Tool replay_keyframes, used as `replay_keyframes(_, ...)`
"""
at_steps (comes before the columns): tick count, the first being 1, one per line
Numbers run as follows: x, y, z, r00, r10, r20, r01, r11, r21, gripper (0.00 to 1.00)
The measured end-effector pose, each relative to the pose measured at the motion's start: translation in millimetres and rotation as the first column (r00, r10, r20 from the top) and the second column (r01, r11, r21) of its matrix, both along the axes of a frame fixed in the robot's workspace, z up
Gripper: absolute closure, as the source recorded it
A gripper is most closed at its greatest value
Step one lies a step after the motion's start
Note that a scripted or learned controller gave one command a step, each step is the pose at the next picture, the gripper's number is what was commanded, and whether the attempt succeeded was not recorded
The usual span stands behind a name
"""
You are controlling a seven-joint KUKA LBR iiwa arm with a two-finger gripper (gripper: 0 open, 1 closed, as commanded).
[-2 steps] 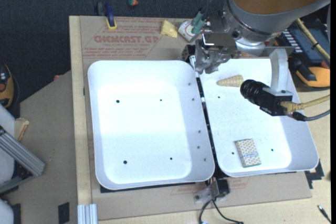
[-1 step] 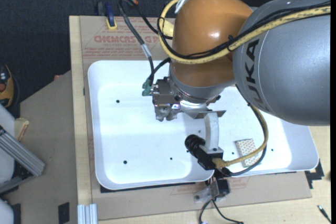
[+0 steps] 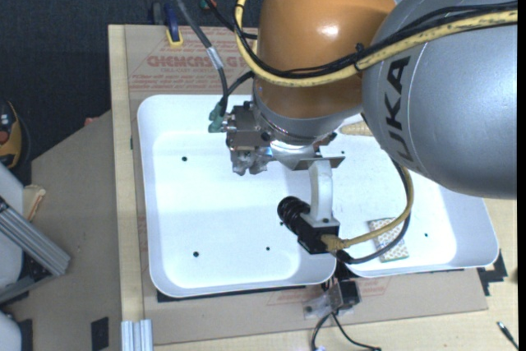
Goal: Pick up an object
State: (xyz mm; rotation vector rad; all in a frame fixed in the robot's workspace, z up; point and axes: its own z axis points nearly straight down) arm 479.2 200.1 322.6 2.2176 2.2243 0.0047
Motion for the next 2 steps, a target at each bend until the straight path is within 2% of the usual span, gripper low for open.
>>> replay_keyframes(2, 1, -1, 19, 1.000, -0.003, 0.001, 0.003, 1.000, 0.000, 1.00)
